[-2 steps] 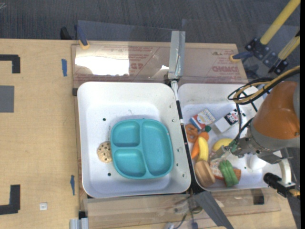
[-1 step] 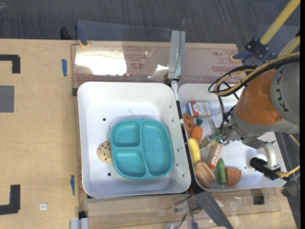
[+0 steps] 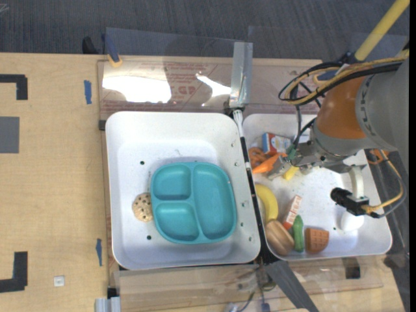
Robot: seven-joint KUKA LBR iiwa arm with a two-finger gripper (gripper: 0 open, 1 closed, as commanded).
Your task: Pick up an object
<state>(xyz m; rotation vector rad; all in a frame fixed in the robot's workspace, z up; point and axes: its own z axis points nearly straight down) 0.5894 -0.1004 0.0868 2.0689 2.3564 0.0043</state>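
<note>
Reaching in over the right-hand bin (image 3: 370, 239), the arm (image 3: 364, 109) has its pincer (image 3: 290, 163) low among the clutter near that bin's far left corner, beside an orange piece (image 3: 263, 166) and a small carton (image 3: 278, 142); whether the pincer is spread or pressed together I cannot tell, and nothing can be seen pinched in it, so the pick looks not yet done. The left-hand bin (image 3: 130, 135) is mostly taken by a teal divided tray (image 3: 194, 201), with a cookie (image 3: 142, 207) touching the tray's left edge. In the right-hand bin, a banana (image 3: 267, 200), a bread roll (image 3: 279, 236), a green piece (image 3: 298, 232) and a strawberry-like piece (image 3: 317, 239) crowd the near left corner. Open room lies along that bin's middle and right side; the dividing wall sits close to the pincer's left.
</note>
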